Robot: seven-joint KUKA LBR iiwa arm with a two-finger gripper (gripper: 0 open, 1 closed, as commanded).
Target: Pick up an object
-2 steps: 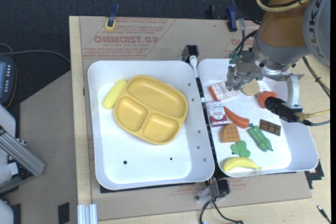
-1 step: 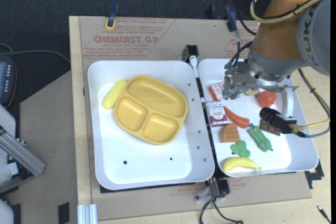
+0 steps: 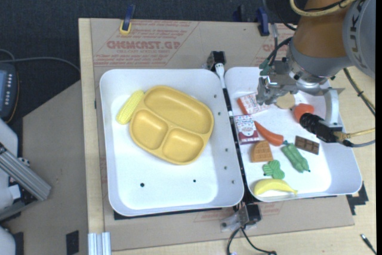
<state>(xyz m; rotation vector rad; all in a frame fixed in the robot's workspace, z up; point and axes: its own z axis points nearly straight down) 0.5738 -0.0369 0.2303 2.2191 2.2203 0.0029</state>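
Observation:
My gripper (image 3: 267,92) hangs over the far part of the right bin (image 3: 340,179), just above a red and white packet (image 3: 246,106). Nothing shows in its grasp. Lying in this bin are a second packet (image 3: 245,127), an orange-red carrot (image 3: 270,134), an orange waffle piece (image 3: 261,151), a green broccoli (image 3: 274,169), a yellow banana (image 3: 273,188), a green pickle (image 3: 295,158), a brown chocolate bar (image 3: 307,144) and a red tomato (image 3: 303,110). A tan piece (image 3: 286,102) is partly hidden by the wrist.
The left bin (image 3: 119,188) holds a yellow divided tray (image 3: 170,123) with a yellow corn cob (image 3: 130,106) at its left edge. The arm's orange band (image 3: 325,15) looms over the right bin's far corner. A black cable (image 3: 358,139) runs off to the right.

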